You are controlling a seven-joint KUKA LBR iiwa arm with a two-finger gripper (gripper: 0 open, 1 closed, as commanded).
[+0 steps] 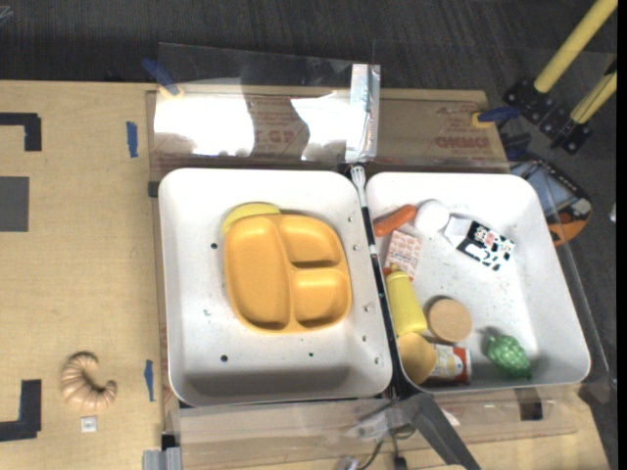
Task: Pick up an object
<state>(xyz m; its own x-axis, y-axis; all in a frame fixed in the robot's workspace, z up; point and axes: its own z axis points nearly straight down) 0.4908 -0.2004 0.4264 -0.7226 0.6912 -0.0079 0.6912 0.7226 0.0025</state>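
The left bin [186, 262] holds a yellow divided plate [284, 267] lying near its middle. In the right bin [549, 262] several small objects lie along the left and lower sides: an orange carrot-like piece [394, 219], a white bottle with a black-and-white label [468, 237], a small printed packet [402, 253], a yellow bottle [404, 302], a can with a tan lid [450, 321], a yellow round piece [415, 355] and a green bumpy toy [508, 352].
A toy croissant [86, 380] lies on the cardboard bench left of the bins. A clear plastic wall [265, 116] stands behind the bins. Yellow-handled tools [578, 37] lie on the floor at the upper right.
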